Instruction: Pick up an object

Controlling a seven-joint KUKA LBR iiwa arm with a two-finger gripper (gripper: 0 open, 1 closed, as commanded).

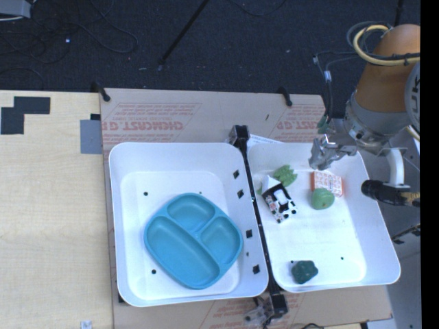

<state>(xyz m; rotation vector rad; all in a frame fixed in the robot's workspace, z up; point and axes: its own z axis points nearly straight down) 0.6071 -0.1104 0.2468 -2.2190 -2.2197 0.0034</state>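
My gripper [321,159] hangs over the far part of the right bin [374,269], just left of and above a small red and white packet [326,182]. A pale green ball [322,199] lies right below the packet. A light green leafy piece [285,176] sits to the gripper's lower left. A black and white toy [279,202] lies beside the divider. A dark green lump [304,271] rests near the bin's front edge. Nothing is seen held by the gripper.
The left bin [130,184] holds a blue divided plate [193,239]. A black divider [250,204] runs between the bins. Both bins stand on a cardboard sheet [164,115] over the wooden bench. The arm's orange band [387,67] rises at the right.
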